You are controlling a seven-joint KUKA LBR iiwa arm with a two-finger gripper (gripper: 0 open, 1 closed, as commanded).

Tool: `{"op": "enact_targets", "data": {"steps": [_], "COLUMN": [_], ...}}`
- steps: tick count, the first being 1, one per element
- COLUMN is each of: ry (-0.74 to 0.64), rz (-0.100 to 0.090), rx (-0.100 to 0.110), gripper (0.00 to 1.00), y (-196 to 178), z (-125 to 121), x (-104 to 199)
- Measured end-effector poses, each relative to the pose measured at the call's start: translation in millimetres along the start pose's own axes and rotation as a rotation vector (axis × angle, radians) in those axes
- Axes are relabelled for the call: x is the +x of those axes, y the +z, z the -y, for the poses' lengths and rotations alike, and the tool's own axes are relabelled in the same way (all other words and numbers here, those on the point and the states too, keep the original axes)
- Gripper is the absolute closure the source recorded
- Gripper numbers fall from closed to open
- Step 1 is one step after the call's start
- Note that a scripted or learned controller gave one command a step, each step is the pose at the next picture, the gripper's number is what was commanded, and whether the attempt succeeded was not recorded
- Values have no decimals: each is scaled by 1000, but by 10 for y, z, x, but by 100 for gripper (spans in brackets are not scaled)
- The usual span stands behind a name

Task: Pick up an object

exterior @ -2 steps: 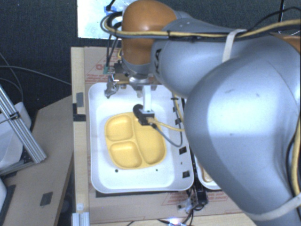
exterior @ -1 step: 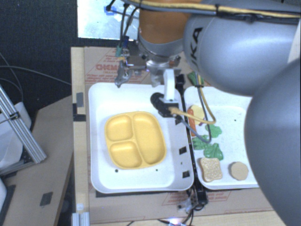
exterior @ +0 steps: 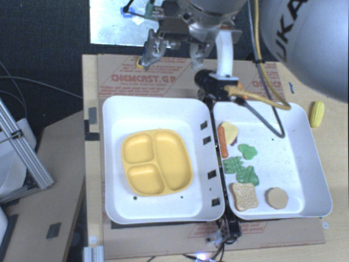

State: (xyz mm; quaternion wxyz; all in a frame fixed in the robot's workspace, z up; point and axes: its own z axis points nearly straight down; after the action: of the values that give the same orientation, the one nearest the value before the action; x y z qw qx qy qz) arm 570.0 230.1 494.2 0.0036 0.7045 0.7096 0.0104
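The arm [exterior: 283, 21] fills the top right of the view, cut off by the top and right edges, so only part of its grey body shows, with the white letters "KUKA" partly readable on it. The gripper [exterior: 174, 51] hangs high above the far rim of the left bin [exterior: 114, 201], over the cardboard sheet [exterior: 136, 75]; 1 metal finger [exterior: 150, 51] is clear, the other is tangled in shadow and housing, and whether the pair is spread or pressed together I cannot tell. Nothing can be seen between them.

The cardboard carries red print reading "CHEMCAST" followed by letters too blurred to read; a second print at the right is hidden behind the cables [exterior: 262, 100].

In the left bin lies a yellow tray [exterior: 157, 161] with 3 compartments. The right bin [exterior: 305, 152] holds the small toy foods: a carrot [exterior: 222, 140] along its left wall, touching a yellow wedge [exterior: 230, 131] whose red edge is hard to make out, 3 green leafy pieces [exterior: 242, 165] in the middle, then a slice of toast [exterior: 244, 196] and a round tan biscuit [exterior: 277, 198] near the front wall. All lie well below the gripper. A yellow corn cob [exterior: 316, 113] sits outside the bin, just beside its right rim.
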Motion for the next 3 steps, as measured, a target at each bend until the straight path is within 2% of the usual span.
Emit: {"op": "enact_targets", "data": {"steps": [1, 2, 3], "ry": [-1, 11, 6], "rz": [7, 13, 14], "rx": [15, 28, 36], "gripper": [100, 100, 100], "y": [-2, 888, 2897], "z": [-8, 313, 939], "x": [-6, -505, -460]}}
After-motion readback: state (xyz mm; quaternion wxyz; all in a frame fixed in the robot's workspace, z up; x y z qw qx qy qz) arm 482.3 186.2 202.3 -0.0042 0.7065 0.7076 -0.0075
